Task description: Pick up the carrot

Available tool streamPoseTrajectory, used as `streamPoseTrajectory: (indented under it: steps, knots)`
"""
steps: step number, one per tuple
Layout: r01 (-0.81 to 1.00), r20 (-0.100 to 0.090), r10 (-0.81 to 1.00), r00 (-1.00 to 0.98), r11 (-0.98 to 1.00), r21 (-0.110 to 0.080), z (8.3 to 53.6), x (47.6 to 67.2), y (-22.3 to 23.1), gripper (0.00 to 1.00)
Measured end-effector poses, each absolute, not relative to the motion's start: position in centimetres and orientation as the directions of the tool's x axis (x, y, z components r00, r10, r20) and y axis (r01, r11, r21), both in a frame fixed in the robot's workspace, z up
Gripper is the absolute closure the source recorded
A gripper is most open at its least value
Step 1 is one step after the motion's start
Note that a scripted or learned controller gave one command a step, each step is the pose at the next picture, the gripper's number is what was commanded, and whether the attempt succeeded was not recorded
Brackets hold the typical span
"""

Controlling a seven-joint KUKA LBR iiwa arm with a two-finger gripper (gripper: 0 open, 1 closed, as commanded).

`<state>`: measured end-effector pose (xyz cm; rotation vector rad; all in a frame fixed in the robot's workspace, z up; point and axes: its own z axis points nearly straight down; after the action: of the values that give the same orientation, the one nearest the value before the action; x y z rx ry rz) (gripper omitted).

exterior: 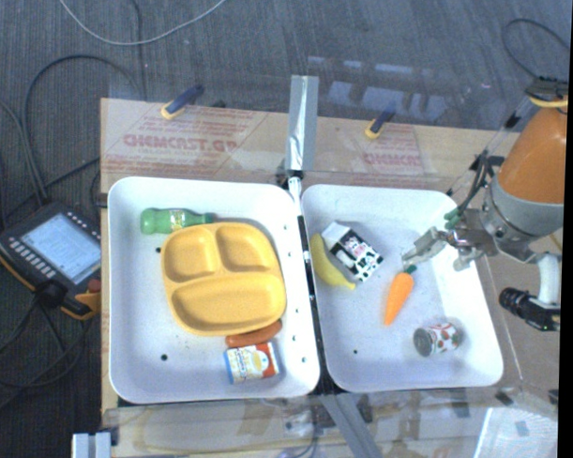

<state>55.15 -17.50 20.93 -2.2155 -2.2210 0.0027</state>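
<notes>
Rightward, the right bin (469, 371) holds the carrot (398, 297) just under the spread, empty pincer (443, 248).

One camera hangs fixed above the surface (131, 124) and looks down at a slant, high enough to take in both white bins whole: the left bin (125, 293) and the right bin (470, 361) sit side by side across the middle of its view. Grey carpet (67, 65) shows beyond the far edge. The arm (537, 171) comes in from the right side.
</notes>
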Motion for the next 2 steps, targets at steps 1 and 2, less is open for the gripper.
streamPoseTrajectory:
  steps: [1,2]
  knots:
    - [0.986,-0.004,0.986,-0.169,0.169,0.009,9.0,53.3,-18.0,0.0]
    - [0.986,-0.004,0.986,-0.169,0.169,0.011,10.1,53.4,-18.0,1.0]
